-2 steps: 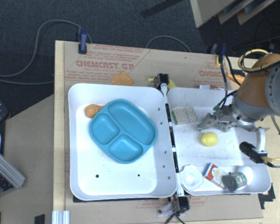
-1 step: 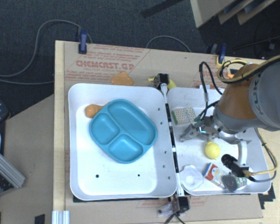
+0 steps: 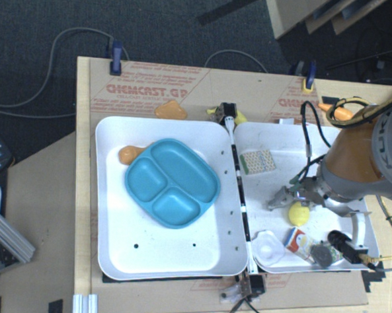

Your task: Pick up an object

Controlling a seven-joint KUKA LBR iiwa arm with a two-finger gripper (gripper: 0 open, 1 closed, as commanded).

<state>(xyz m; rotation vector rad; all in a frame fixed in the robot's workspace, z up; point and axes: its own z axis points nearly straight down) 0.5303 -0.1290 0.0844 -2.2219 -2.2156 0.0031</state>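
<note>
A: Where is the object to pick up?

B: A small yellow ball (image 3: pixel 299 214) lies in the right bin (image 3: pixel 284 139), just below the gripper (image 3: pixel 293 195), near a clear cup (image 3: pixel 267 246).

A: How will it handle?

B: Probably light and smooth, so it may roll; grip across its middle. Being round, it has no long axis or heading.

A: And the jaws?

B: I cannot tell.

Blue divided plate (image 3: pixel 172 182) sits in left bin (image 3: pixel 111 246). Gripper (image 3: pixel 290 198) is low in right bin (image 3: pixel 287 135), beside yellow ball (image 3: pixel 299 214).
</note>
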